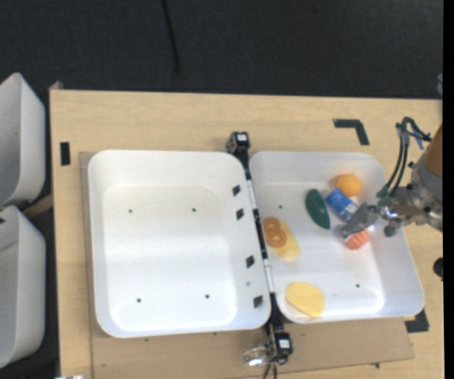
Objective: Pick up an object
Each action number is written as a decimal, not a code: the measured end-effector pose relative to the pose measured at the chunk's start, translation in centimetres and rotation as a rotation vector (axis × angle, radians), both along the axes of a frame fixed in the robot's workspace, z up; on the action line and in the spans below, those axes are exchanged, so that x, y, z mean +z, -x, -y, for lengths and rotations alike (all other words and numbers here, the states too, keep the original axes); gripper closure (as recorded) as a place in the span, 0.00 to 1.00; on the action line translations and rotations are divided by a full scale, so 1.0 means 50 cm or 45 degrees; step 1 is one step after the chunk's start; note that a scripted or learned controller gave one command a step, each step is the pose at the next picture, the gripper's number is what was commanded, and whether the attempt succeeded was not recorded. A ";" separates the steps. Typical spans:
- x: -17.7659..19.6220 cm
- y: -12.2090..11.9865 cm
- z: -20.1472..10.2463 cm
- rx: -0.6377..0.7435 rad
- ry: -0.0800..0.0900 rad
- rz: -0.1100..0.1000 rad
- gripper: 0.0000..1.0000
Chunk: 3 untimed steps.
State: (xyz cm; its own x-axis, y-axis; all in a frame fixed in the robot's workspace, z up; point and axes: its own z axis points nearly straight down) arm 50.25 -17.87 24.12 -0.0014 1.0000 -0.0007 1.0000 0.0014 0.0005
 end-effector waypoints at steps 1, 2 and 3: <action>0.022 -0.001 0.002 0.002 0.001 0.003 1.00; 0.255 -0.028 0.065 0.002 0.009 0.018 1.00; 0.513 -0.152 0.037 0.006 0.009 0.025 1.00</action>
State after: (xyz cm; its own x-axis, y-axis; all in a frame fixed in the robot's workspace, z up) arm 57.85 -19.72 49.77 -0.0062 0.9999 -0.0080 0.9998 0.0064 0.0197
